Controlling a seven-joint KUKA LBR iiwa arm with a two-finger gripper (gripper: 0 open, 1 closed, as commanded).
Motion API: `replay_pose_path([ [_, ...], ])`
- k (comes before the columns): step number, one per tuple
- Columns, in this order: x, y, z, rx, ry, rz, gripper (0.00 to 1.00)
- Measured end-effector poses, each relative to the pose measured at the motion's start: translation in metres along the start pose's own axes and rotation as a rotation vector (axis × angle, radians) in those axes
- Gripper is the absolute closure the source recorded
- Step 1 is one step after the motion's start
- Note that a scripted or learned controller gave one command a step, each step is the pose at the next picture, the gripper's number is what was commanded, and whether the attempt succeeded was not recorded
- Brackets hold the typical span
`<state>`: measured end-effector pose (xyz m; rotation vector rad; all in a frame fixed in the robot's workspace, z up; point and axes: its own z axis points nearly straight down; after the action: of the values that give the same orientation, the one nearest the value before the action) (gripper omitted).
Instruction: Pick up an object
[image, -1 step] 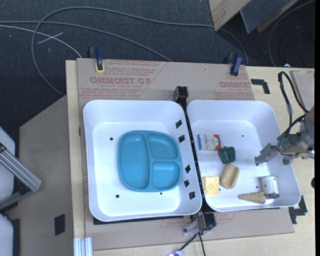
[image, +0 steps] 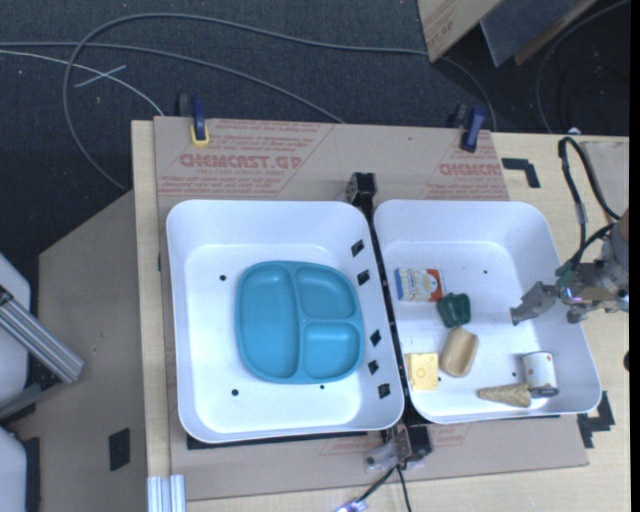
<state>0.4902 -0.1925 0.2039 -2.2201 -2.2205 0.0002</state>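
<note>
We look down on a tabletop (image: 150, 300) bearing two white bins side by side. At the far right edge, the fingers (image: 540, 300) reach in over the right bin's (image: 480, 230) right wall; they look grey and spread apart, with nothing between them, though the picture is too small for us to be sure. Left of the fingers, near the bin's middle, a dark green piece (image: 455, 309) lies just beside a small white carton (image: 417, 285) with a red and blue label. Below the fingers and to their left sits a tan, rounded object (image: 459, 352), with a yellow block (image: 423, 371) just beside it. Directly below the fingers, a small white cylinder (image: 537, 368) rests touching a beige cone-like piece (image: 505, 396). Far left of the fingers, the left bin (image: 200, 240) holds a blue divided plate (image: 298, 321).
</note>
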Motion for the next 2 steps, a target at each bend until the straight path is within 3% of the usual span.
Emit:
replay_pose_path([
  [2, 0.012, 0.003, 0.089, 0.003, 0.002, 0.000, 0.00],
])
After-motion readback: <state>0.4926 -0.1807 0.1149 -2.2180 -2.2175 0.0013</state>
